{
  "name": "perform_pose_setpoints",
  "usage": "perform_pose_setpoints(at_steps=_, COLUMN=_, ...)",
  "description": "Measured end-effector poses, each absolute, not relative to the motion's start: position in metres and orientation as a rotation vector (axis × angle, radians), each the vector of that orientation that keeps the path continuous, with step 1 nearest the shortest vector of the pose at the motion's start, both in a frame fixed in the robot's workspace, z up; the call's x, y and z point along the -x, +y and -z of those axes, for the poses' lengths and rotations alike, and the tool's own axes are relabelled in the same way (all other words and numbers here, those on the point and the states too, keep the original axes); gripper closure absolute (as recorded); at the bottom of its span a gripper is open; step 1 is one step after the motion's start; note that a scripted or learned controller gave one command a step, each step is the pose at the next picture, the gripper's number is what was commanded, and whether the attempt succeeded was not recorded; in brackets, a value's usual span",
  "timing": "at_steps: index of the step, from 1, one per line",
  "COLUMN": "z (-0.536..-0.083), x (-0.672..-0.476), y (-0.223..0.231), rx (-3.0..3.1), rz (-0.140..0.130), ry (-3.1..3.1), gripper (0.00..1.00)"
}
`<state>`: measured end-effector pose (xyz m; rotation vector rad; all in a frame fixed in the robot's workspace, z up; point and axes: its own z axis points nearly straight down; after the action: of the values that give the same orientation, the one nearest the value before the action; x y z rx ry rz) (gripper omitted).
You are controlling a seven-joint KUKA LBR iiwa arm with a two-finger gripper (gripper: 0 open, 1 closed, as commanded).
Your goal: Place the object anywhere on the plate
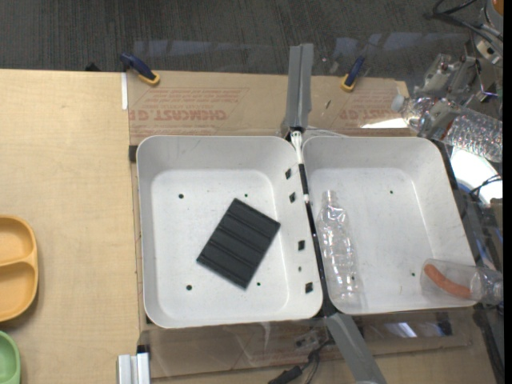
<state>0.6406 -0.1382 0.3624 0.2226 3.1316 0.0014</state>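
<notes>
We judge the pick not begun: black ridged slab (238, 242) lies flat in left bin (160, 154). Pincer state: cannot tell. Next: descend, grasp slab.

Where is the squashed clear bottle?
The clear bottle lies in the right bin, along its left wall, beside the divider between the bins.

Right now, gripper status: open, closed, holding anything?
Gripper: at the top right, beyond the right bin; finger state cannot be told, and nothing is seen in it.
</notes>
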Motion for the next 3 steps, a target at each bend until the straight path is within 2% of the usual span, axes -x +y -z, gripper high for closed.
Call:
perform_pose_setpoints(at_steps=1, z=-0.211, x=-0.640, y=-0.092, rx=-0.168, rz=-0.003, ry=3.140, gripper=1.00)
perform_pose_setpoints(at_steps=2, z=-0.251, x=-0.656, y=-0.145, rx=0.203, rz=-0.002, ry=3.133, gripper=1.00)
perform_pose_setpoints(at_steps=3, z=-0.304, x=-0.615, y=-0.166, rx=0.865, rz=-0.004, ry=3.017, gripper=1.00)
